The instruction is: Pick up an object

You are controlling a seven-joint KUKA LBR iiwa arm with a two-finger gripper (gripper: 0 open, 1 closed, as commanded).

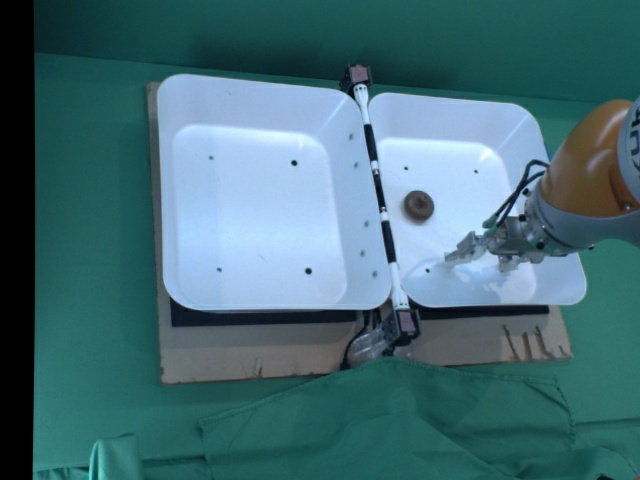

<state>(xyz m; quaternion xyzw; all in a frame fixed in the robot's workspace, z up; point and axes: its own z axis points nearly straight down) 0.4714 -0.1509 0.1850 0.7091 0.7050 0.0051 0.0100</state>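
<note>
- Hovering low over the right bin [545, 133], near its front edge: gripper [466, 253], fingers looking spread, gripping nothing.
- Lying on that bin's floor toward the divider, apart from the fingertips: 1 small brown ring [419, 205].
- Remaining, judging by this: reaching it, closing, lifting.

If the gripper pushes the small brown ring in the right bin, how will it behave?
The brown ring lies flat, so it would probably slide over the smooth right bin rather than roll. It looks small and probably light. Its low profile may make grasping difficult.
</note>
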